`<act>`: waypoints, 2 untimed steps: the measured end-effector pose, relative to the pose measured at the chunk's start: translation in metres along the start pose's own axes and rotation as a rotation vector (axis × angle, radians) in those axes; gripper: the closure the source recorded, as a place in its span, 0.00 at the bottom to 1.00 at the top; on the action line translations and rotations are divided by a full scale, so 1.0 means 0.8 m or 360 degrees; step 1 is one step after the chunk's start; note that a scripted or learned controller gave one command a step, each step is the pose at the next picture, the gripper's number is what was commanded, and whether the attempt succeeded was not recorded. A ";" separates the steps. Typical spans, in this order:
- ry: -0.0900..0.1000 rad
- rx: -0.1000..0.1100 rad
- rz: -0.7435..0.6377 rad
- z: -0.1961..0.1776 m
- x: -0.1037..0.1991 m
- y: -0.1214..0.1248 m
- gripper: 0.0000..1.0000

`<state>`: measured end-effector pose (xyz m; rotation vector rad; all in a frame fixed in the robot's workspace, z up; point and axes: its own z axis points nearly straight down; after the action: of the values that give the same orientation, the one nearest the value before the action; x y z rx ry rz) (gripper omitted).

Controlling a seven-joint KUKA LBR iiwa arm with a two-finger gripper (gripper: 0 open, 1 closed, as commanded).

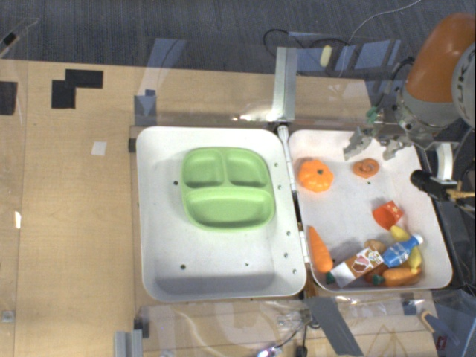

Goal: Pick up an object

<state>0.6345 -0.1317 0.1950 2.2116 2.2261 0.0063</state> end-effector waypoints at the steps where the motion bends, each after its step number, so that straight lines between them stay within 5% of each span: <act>1: -0.0001 -0.0006 0.0153 0.117 0.052 -0.004 0.00; 2: 0.0002 -0.0015 0.0150 0.103 0.055 -0.001 1.00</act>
<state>0.6336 -0.0881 0.1130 2.3098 2.1155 0.0186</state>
